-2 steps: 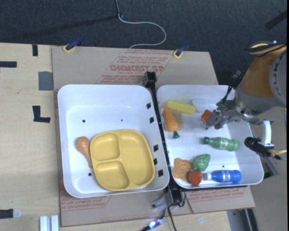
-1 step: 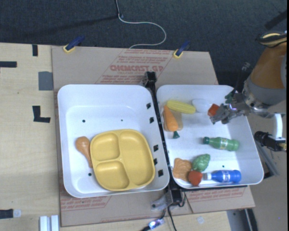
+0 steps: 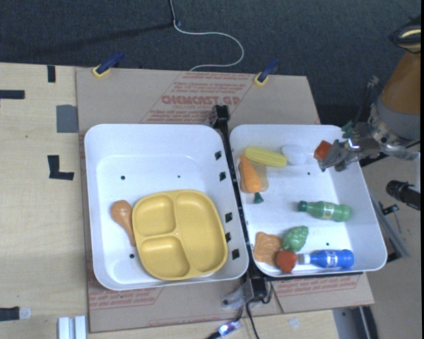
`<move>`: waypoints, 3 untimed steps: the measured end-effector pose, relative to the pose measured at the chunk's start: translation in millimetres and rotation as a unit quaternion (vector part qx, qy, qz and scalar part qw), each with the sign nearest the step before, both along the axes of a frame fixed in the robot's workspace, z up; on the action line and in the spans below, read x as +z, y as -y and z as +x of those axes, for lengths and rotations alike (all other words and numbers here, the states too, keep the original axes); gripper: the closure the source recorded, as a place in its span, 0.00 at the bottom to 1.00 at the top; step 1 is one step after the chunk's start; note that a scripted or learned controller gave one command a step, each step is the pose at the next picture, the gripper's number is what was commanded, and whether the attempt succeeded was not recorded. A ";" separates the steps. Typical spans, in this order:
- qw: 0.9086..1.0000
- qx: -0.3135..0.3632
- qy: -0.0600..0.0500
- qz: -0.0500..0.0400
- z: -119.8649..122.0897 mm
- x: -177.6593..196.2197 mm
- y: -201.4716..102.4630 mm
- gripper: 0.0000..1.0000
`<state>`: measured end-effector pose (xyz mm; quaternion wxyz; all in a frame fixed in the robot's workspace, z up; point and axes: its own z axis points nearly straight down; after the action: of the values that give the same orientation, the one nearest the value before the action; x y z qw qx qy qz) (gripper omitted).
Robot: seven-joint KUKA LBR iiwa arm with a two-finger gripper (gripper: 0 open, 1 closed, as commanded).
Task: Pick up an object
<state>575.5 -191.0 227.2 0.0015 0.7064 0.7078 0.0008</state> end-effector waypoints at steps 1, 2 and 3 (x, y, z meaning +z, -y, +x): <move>1.000 0.002 -0.001 0.001 32.7 7.4 -44.2 1.00; 1.000 0.002 -0.002 0.001 59.7 4.8 -82.0 1.00; 1.000 0.002 -0.002 0.001 79.4 8.5 -129.7 1.00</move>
<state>654.9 -61.2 235.7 -0.0005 0.7050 0.7092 0.0002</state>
